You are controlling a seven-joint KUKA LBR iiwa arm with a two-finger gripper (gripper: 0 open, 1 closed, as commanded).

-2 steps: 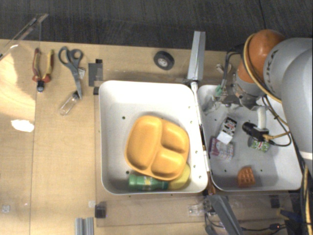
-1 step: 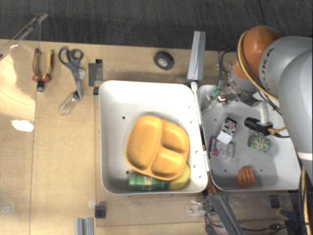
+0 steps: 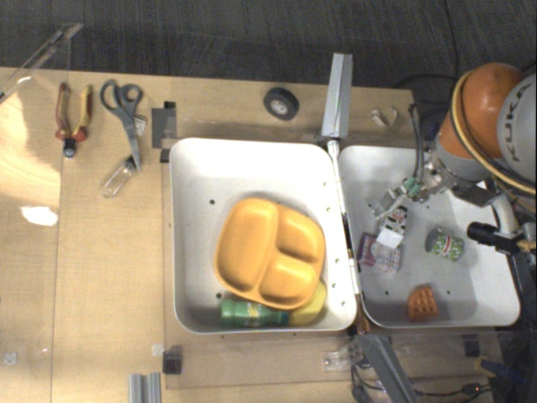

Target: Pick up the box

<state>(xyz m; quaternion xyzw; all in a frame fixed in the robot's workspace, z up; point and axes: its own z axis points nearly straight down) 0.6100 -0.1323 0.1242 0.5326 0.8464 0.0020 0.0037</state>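
box (image 3: 380, 253) lies flat in the right bin (image 3: 503, 309), just beside its left wall, left of the green can (image 3: 445, 244). gripper (image 3: 401, 204) hangs just above-right of the box; finger state: can't tell. advice: centre over the box, descend straight, avoid wall.

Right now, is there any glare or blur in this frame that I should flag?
In the camera view, strong glare washes out the bench's left side, brightest near the pliers; both bins are evenly lit, the yellow tray is sharp with soft shadows, and the small items under the hand in the right bin are too fine to resolve.
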